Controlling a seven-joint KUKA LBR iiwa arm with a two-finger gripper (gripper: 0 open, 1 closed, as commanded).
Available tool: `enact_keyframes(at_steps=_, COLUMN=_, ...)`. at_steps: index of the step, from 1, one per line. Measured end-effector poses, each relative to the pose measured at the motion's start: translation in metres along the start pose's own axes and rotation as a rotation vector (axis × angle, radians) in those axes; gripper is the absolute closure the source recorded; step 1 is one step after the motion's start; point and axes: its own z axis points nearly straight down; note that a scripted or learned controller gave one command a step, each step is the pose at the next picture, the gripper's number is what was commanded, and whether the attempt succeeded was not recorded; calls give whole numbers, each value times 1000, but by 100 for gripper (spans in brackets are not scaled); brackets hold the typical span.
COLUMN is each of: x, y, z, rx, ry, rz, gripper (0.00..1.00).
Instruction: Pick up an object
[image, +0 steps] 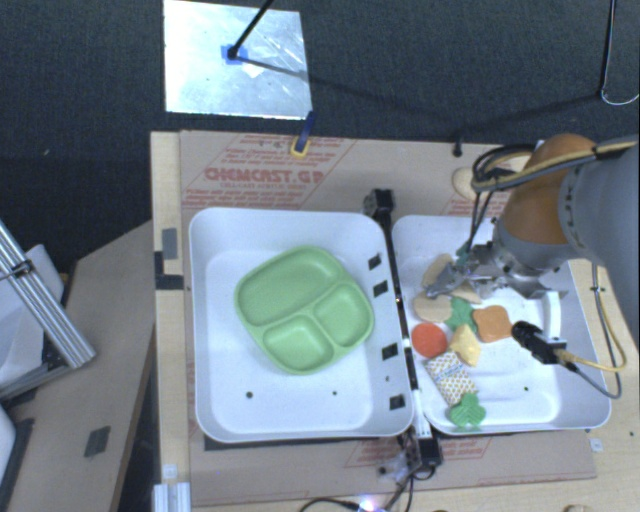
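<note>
**Gripper low over the toy food**

Set low in the right bin (575, 405), near its left wall: gripper (443, 288), finger state impossible to tell. Touching or just beside its tip: tan piece (437, 268); below, red ball (430, 339), toast slice (491, 323), patterned block (450, 375). Resting mid left bin (215, 400): green divided plate (303, 308).

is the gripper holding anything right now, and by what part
It cannot be told. The gripper is down in the right bin by the tan piece, but nothing shows between its fingers.
</note>
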Motion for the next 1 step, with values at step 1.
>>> enact_keyframes(at_steps=1, x=-1, y=1, z=-12, rx=-1, ry=-1, rz=-1, gripper=100)
